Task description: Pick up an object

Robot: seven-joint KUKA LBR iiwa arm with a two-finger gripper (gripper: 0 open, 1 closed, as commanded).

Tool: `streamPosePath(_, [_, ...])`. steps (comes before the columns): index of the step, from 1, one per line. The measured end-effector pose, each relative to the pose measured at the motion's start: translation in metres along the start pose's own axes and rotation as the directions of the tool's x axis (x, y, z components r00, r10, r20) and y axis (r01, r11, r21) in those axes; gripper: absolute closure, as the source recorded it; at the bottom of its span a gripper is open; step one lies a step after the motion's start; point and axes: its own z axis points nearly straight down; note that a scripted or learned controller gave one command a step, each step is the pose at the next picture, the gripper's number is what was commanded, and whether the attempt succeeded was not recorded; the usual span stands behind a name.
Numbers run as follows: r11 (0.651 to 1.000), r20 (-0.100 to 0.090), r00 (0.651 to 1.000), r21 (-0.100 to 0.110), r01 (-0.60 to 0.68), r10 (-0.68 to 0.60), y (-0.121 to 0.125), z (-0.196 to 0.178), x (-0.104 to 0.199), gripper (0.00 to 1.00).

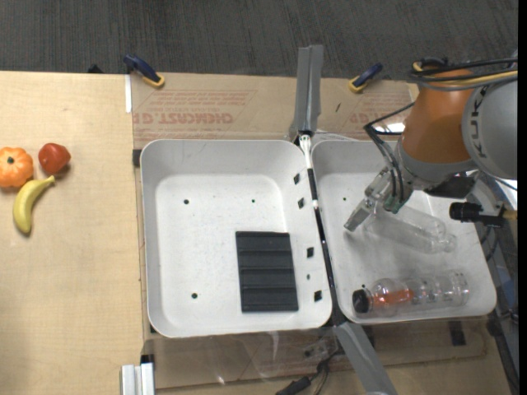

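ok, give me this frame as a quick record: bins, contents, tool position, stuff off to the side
left bin: black ridged rectangular block, lying flat toward the front
right bin: two clear plastic bottles; one with black cap and orange inside near the front, one plain behind it
tool: low over right bin, at the plain bottle's left end
bench left of bins: tomato, orange, banana
rear edge: two clamps on cardboard

Two white bins are sitting side by side on the bench: the left bin [165,220] and the right bin [346,179]. One black ridged block [266,271] is lying in the left bin. Two clear plastic bottles are lying in the right: the upper bottle [416,233] and the lower bottle [412,295]. Three pieces of fruit are resting at the left: one orange [13,168], one red apple [54,158], one banana [28,204]. Two clamps are gripping the cardboard: the left clamp [142,69] and the right clamp [365,76].
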Motion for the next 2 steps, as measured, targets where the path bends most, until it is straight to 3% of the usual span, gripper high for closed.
streamPosePath(1, [0.998,0.001,0.998,0.0,0.063,-0.063,-0.046,-0.021,-0.001,0.0])
streamPosePath(2, [0.997,0.0,0.997,0.0,0.073,-0.073,-0.001,0.001,-0.009,0.0])
